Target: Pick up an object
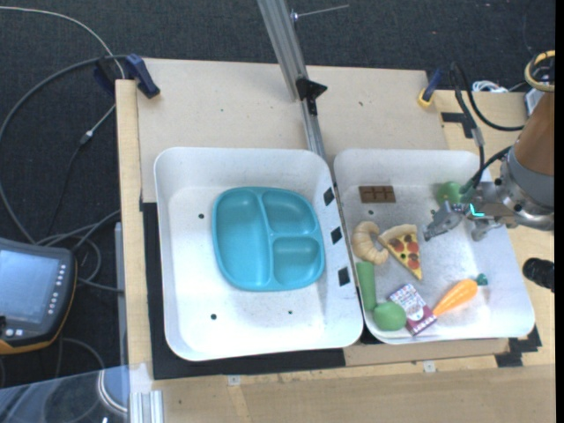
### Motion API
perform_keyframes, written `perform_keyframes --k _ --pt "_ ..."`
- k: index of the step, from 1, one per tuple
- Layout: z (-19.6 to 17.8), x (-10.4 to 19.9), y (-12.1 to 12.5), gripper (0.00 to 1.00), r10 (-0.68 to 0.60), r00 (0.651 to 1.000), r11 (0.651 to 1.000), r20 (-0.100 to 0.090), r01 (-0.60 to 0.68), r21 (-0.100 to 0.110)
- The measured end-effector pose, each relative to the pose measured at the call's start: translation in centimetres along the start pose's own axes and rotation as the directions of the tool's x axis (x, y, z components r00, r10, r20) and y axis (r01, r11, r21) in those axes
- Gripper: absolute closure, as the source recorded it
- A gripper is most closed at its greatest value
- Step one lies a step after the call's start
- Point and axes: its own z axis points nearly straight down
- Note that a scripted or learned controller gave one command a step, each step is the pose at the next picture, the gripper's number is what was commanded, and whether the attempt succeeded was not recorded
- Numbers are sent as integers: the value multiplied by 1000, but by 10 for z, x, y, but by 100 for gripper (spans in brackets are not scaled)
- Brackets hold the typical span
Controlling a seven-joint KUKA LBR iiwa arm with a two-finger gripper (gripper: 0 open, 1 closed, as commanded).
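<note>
**Claw poised over the right bin, no object yet secured**

Nearest the camera, along the front wall of the right bin (pixel 493 331), lie a purple packet (pixel 413 307), a green toy vegetable (pixel 377 300) and a toy carrot (pixel 457 296). Just beyond them rest a pizza slice (pixel 405 249) and, touching its left edge, a croissant (pixel 369 242); a chocolate bar (pixel 376 194) lies apart toward the far wall. The left bin (pixel 176 236) carries a blue divided plate (pixel 267 237). Both bins sit on the tan surface (pixel 220 104).

Risk, as a judgement: the claw (pixel 460 216) hangs over bare bin floor between the pizza slice and a small green object (pixel 448 190) at the far right. A straight descent from here would likely close on nothing. A drift toward the pizza slice could nudge it against the croissant instead of gripping it, since both are flat and crowded together.

Claw state: two metal fingers (pixel 438 226) show splayed apart, moderately open, with nothing visible between them. Whether a fingertip touches the green object cannot be told; they appear near, not gripping.
</note>
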Motion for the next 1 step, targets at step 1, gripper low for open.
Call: perform_keyframes --k 1 --pt "43 -3 1 0 1 1000 1000 -1 -1 5"
